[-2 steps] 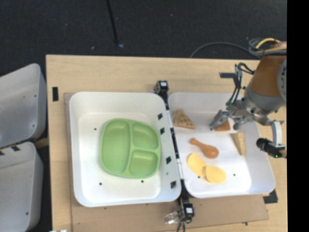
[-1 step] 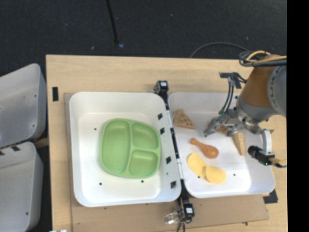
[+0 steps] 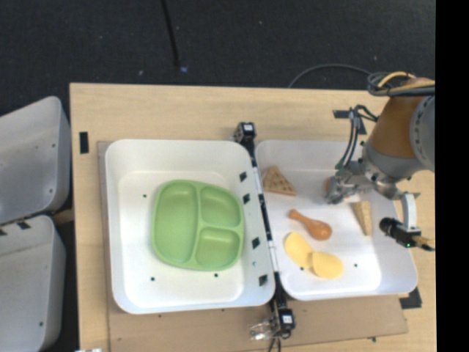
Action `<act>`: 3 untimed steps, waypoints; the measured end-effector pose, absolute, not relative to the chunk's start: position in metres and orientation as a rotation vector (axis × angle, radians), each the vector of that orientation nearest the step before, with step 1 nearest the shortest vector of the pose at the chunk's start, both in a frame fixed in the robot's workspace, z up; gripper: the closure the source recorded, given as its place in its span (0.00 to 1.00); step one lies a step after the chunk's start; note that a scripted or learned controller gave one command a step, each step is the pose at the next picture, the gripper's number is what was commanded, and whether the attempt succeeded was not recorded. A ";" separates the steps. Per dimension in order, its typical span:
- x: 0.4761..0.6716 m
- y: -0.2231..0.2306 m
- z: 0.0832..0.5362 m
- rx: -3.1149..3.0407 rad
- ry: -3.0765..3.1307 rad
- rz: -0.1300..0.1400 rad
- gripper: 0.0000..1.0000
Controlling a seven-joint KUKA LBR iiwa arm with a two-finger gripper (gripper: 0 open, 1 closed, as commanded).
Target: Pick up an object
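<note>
The right bin holds a tan wedge slice at its upper left, a brown drumstick-shaped piece in the middle, two yellow discs below it, and a pale cone at the right. My gripper hangs low over the bin's upper right part, just left of the cone and above-right of the drumstick. Nothing shows between its fingers.
The left bin holds a green divided plate. The grey arm with its orange band comes in from the right above the right bin. Cables loop near the bench's far right corner. A divider with black clips separates the bins.
</note>
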State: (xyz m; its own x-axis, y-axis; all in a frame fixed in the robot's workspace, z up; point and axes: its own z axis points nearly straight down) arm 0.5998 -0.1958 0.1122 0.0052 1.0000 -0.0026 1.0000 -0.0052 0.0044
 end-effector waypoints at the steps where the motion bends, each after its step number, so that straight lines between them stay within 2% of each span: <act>1: 0.603 -0.201 0.177 2.218 2.214 0.006 1.00; 2: 0.609 -0.209 0.226 2.214 2.220 0.004 1.00; 3: 0.610 -0.211 0.251 2.216 2.221 0.003 1.00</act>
State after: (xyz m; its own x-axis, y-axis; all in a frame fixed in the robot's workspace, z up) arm 0.6102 -0.2108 0.2514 -0.0022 1.0000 -0.0014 1.0000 0.0022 0.0040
